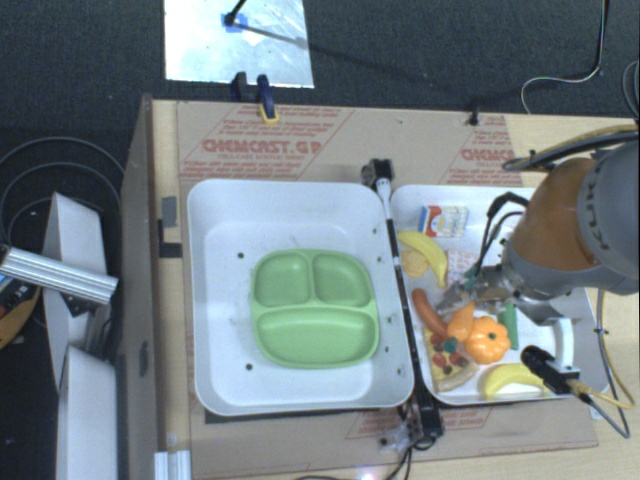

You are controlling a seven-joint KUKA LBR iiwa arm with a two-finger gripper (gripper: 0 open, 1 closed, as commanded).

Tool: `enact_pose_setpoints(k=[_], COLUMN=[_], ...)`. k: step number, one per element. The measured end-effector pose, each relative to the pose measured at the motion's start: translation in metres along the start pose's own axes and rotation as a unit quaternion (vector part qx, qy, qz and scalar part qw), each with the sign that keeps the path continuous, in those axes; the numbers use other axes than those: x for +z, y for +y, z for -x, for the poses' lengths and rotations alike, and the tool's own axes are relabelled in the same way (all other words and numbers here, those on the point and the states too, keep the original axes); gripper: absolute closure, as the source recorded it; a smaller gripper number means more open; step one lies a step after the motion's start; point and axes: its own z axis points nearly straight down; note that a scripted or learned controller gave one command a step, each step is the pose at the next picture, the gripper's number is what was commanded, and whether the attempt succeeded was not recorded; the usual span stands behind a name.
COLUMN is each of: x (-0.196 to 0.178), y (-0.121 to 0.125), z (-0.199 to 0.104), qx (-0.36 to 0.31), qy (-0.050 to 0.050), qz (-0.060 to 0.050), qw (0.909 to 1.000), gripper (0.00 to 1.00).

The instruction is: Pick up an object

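- the arm reached in over the right bin (575, 393), with the gripper (470, 296) low among the toy food there; this looked like the approach-and-descend stage of a pick, not yet a lift.
- the gripper sat just above an orange carrot-like piece (461, 325), with the hot dog (430, 311) just to its left and the small orange pumpkin (489, 340) close by below it.
- whether the gripper was spread or closed could not be told; the wrist and dark hardware hid that part, and nothing could be seen to be held.
- a banana (424, 252) lay farther up the same bin, a second yellow piece (508, 378) near its lower edge, and a slice of pizza (450, 370) beside the pumpkin.
- the left bin (215, 268) held the green divided plate (315, 306), well apart from the gripper.
- in my judgement the next move called for closing squarely on one item; the pieces were crowded and touching, so a neighbour could be nudged or the grip could slip off a rounded surface.
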Motion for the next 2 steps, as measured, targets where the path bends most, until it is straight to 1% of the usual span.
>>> enact_pose_setpoints(k=[1,2], x=[-0.004,-0.002], y=[0.067,0.01], z=[-0.033,-0.027], qx=[-0.002,0.003], qy=[-0.001,-0.001], qz=[0.005,-0.001], qw=[1.0,1.0], gripper=[0.0,0.0])
